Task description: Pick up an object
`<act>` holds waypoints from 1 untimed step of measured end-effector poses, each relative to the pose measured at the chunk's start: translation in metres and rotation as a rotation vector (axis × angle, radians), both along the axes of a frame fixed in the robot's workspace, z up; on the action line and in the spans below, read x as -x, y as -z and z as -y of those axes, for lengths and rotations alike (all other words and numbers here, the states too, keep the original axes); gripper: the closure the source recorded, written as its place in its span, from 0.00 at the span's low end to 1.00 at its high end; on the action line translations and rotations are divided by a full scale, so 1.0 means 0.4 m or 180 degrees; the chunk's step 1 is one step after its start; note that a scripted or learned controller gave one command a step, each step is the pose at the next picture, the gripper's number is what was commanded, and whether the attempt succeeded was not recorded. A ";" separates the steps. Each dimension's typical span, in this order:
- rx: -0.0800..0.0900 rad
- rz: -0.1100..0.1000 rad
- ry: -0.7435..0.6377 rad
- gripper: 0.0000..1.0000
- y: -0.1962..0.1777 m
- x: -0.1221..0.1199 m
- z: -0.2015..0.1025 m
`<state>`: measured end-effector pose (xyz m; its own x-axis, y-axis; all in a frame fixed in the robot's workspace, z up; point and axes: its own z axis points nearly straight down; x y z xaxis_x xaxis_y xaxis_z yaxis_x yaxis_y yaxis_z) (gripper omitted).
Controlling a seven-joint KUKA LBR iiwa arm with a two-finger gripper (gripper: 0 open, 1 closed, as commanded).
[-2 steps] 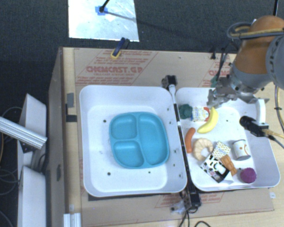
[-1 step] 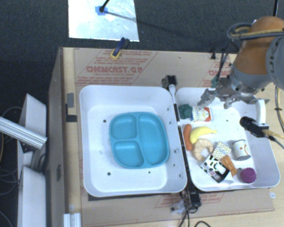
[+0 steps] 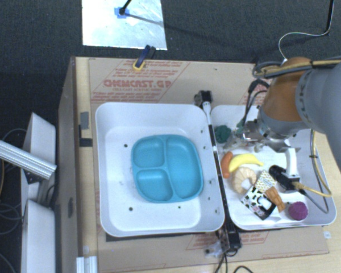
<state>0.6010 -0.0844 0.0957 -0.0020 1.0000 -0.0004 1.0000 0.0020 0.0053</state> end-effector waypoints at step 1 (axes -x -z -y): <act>-0.0001 -0.0015 0.0002 0.00 0.029 0.051 0.003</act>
